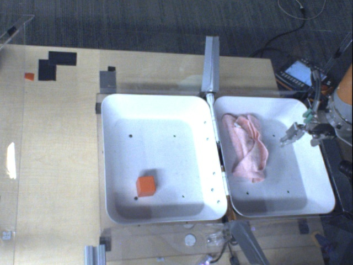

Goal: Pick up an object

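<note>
1. In the right bin [320, 200], toward its left side, lies a pink cloth [246, 146]. It is crumpled and stretches from near the far wall down to about the middle of the bin floor.
2. In the left bin [116, 148], near the front left corner, sits a small orange block [146, 186], alone on the white floor and well apart from the cloth.
3. The gripper [295, 132] hangs over the right part of the right bin, to the right of the cloth and not touching it. There is nothing between its fingers; whether they are open or closed, I cannot tell from this view.
4. The arm [339, 106] enters from the right edge, with its orange band just visible there.
5. Both bins stand side by side on the wooden bench [49, 148], which also carries some black markers [55, 64] and a small orange square [29, 77] at its far left.
</note>
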Action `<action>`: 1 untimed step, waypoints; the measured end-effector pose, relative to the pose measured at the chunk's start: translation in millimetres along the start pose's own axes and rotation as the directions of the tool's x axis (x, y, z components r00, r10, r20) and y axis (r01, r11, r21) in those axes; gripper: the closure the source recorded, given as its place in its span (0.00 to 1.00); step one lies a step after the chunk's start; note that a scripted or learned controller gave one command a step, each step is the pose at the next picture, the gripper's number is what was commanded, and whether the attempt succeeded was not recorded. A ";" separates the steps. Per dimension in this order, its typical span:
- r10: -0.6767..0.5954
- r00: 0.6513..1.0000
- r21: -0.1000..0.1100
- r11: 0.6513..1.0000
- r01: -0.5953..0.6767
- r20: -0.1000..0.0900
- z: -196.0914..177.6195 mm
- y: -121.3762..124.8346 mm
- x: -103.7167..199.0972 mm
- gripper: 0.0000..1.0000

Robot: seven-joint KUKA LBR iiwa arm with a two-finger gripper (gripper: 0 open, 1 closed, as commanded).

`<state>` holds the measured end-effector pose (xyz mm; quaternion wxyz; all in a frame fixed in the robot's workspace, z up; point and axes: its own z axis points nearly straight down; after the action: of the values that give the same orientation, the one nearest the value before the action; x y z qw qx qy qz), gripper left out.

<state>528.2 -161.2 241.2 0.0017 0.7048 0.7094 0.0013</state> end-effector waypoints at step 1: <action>-0.102 0.995 0.000 0.995 0.102 -0.001 139.3 4.1 13.5 0.00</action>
<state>532.8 -147.7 101.9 0.0014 0.6676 0.7445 0.0013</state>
